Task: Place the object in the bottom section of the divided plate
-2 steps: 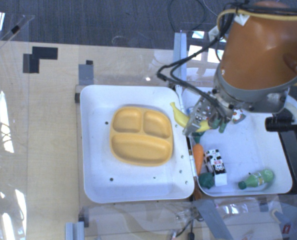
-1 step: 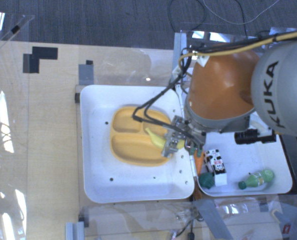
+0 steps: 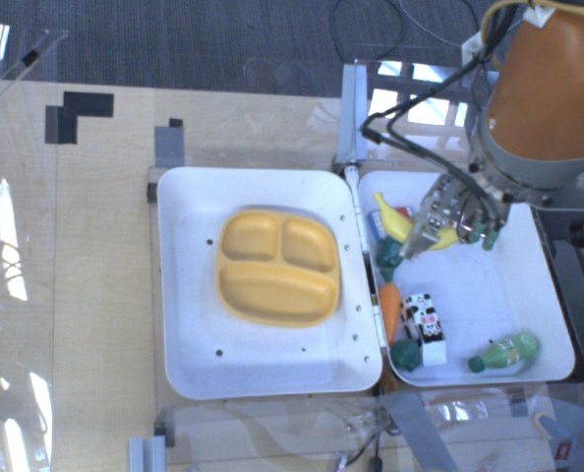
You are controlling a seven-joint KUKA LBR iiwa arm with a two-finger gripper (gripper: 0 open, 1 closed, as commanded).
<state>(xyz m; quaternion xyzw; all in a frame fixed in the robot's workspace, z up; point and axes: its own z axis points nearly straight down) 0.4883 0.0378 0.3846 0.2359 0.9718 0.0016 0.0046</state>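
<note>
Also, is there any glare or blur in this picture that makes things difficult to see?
Camera view: bright reflections streak the clear panel at left; the white bins look slightly washed out; the hand is soft and cluttered; the yellow plate is clear.

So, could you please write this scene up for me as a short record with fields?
left bin: holds the yellow divided plate, two small sections at the far side, one long section at the near side, nothing on it
right bin: banana, carrot, black-and-white carton, green bottle, small dark green pieces
gripper: over the right bin, beside the banana
task state: no object in the plate's bottom section yet
</note>
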